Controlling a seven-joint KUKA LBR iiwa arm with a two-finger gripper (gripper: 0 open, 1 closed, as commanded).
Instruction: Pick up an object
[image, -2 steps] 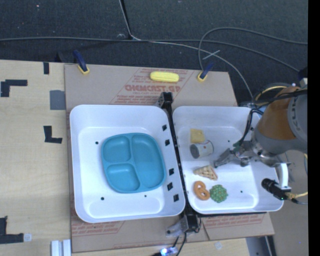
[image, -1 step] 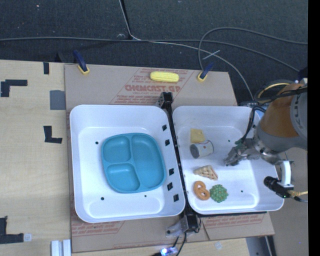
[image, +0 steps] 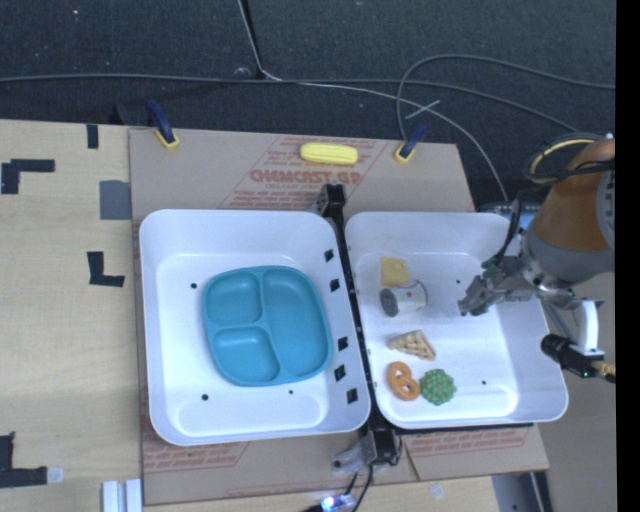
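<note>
Claw (image: 478, 300) hovers right of the grey cup (image: 404, 298); finger spread unclear. Best to centre over the cup, then descend straight.

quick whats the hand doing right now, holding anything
hand: low in the right bin, to the right of the grey cup and apart from it; nothing seen in its grasp; open or closed cannot be told.

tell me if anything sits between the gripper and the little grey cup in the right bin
Nothing visible does. The gripper hangs over the right bin toward its right side, and the grey cup lies to its left at about the same height in the view. Only bare white bin floor shows between them. The yellow block sits just above the cup, off that line.
</note>
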